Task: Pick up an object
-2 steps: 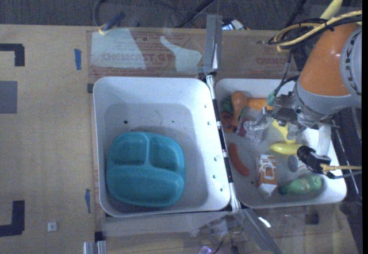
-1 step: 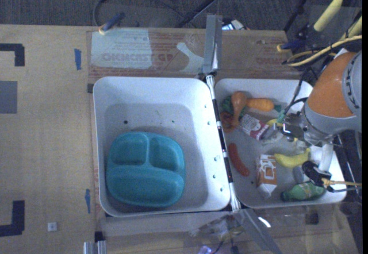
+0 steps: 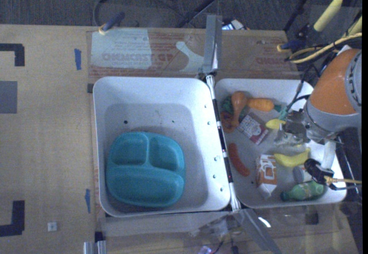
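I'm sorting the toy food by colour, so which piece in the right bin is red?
The long red sausage-shaped piece lying along the right bin's left wall. The yellow banana and green piece lie farther right.

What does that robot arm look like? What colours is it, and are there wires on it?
The arm is a rounded grey body with a broad orange band above the wrist. Its metal gripper looks silvery-grey and boxy. Yellow cables and thin black wires run beside it over the right bin.

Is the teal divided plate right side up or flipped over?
Right side up: the plate lies flat in the left bin, its three compartments facing up.
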